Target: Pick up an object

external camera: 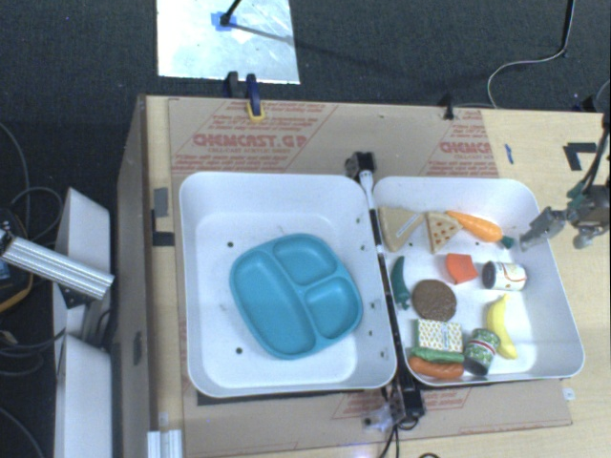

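Note:
The right bin (544, 303) holds several toy foods: an orange carrot (474, 224), a cracker wedge (440, 230), a tan wedge (398, 225), an orange block (460, 268), a small can (503, 276), a brown round patty (434, 300), a dark green pepper (399, 281), a yellow banana (500, 325), a patterned square (438, 335), a bottle (480, 350) and a hot dog (434, 364). My gripper (535, 232) sits at the bin's upper right rim, beside the carrot's tip. Nothing shows between its fingers.
The left bin (205, 256) contains a blue divided plate (295, 295). A clamp (364, 167) sits at the far end of the wall between the bins. Cardboard covers the bench around both bins. Cables lie on the dark floor beyond.

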Controlling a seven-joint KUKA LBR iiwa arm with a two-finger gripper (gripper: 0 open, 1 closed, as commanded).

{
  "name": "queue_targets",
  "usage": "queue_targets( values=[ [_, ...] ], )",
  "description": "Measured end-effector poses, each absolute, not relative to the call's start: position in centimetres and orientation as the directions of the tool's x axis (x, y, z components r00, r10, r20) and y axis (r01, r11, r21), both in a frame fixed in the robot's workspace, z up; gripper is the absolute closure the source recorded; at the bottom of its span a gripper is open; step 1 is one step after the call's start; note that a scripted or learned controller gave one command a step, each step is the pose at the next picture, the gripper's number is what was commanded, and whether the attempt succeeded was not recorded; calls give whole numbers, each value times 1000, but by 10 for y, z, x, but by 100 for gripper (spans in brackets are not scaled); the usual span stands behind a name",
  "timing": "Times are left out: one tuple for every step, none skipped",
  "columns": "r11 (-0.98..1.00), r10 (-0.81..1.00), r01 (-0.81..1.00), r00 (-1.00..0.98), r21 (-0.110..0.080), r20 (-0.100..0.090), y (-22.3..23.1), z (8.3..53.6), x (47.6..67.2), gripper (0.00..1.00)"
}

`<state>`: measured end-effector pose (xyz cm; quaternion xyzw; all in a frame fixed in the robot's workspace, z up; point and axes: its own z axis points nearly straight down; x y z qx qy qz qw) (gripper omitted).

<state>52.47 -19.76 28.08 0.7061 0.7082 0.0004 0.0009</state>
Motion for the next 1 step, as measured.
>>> queue_targets(
  values=[
    [1, 1000, 1000, -1, 0, 0, -206, 174, 558, 0]
  ],
)
